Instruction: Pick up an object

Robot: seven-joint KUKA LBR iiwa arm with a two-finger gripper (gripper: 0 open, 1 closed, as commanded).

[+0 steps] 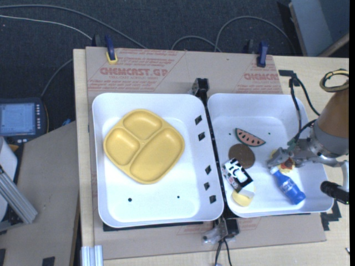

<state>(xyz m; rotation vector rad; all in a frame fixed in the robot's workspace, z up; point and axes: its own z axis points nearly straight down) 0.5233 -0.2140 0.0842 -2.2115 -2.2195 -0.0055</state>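
My gripper (280, 160) is low in the right bin (266, 107), reaching in from the right edge. It sits right at the top end of a blue bottle (290, 188), which lies flat and points toward the bin's front right corner. To the left of the gripper lie a brown round cookie (242, 155), a watermelon slice (249, 137), a black-and-white packet (237, 174) and a pale yellow piece (243, 197). I cannot make out anything held by the gripper.
The left bin (111, 204) holds a yellow divided plate (144, 146). A black divider with clips (206, 143) runs between the bins. The arm's body (335, 123) hangs over the right bin's right rim. Cables trail behind the bench.
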